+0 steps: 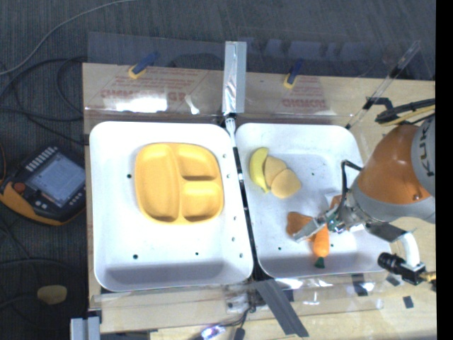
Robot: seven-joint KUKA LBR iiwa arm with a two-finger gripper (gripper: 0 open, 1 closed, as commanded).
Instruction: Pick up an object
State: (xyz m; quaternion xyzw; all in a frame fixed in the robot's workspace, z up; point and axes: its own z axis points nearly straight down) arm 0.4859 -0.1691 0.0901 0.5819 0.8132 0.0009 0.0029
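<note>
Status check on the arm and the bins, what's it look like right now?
Gripper low in right bin, over carrot and orange piece; grasp unconfirmed. Banana and potato slices nearby. Yellow tray in left bin.

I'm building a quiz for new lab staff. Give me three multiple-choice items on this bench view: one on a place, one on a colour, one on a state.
1. Where does the sectioned tray lie?
A. in the left bin
B. in the right bin
C. on the floor

2. What colour is the tray?
A. blue
B. yellow
C. green

3. How does the carrot lie relative to the gripper?
A. in the other bin
B. right by the gripper, in the right bin
C. on top of the tray

Answers:
1 A, the tray sits in the middle of the left bin.
2 B, its surface is plain yellow.
3 B, the carrot lies beside the gripper near the front wall of the right bin.
</note>
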